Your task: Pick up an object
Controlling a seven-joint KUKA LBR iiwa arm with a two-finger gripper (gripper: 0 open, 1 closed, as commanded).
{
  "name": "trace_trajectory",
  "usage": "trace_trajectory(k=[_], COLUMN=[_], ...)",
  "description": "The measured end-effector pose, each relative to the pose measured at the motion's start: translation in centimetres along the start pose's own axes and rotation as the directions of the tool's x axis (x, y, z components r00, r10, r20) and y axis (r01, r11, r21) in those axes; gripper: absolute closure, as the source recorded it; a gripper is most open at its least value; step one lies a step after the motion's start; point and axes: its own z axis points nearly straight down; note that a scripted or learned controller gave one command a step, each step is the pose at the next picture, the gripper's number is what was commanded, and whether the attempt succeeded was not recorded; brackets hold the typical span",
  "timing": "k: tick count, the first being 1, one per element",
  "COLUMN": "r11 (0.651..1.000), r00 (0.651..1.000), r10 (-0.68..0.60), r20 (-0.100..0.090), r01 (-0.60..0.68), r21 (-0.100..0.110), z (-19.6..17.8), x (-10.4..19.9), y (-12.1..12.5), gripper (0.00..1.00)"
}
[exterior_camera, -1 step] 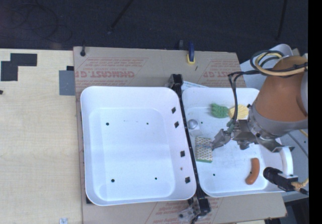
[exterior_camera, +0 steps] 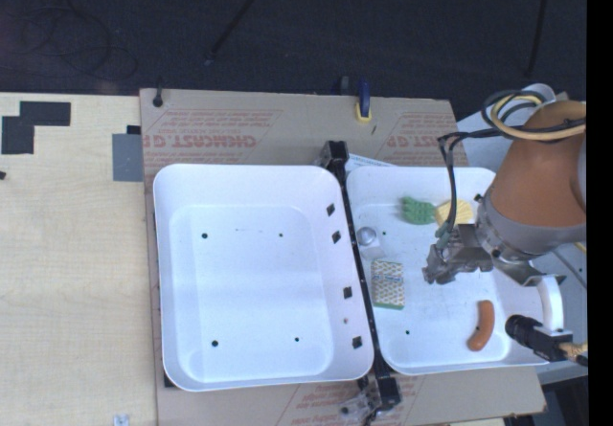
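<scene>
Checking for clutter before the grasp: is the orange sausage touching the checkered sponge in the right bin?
Apart. The camera view shows the orange sausage near the right bin's lower right corner, with bare white floor plainly separating it from the checkered sponge.

Bright, even light from above falls on the bench, so the two shallow white plastic bins (exterior_camera: 251, 187) look almost washed out, with only faint grey shading along their inner walls, while the pale wooden tabletop (exterior_camera: 67, 252) glows a warm cream. The floor beyond the bench is very dark, with cables barely traceable. The picture is soft and low in detail, small items blurred, and the orange-banded grey arm (exterior_camera: 536, 187) is fuzzy-edged.
</scene>
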Motion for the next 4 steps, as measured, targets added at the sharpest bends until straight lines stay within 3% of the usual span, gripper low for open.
trace_trajectory(k=[1, 2, 3, 4], r11=[1.0, 1.0, 1.0, 1.0], r00=[1.0, 1.0, 1.0, 1.0], r10=[-0.002, -0.008, -0.004, 0.002], r20=[0.002, 0.002, 0.001, 0.001], r01=[0.002, 0.008, 0.004, -0.002], r21=[-0.006, -0.019, -0.002, 0.002], z=[-1.7, -13.5, -10.6, -5.5], x=[-3.1, 0.7, 2.9, -1.6], y=[-1.9, 0.6, 0.2, -2.0], gripper=[1.0, 1.0, 1.0, 1.0])
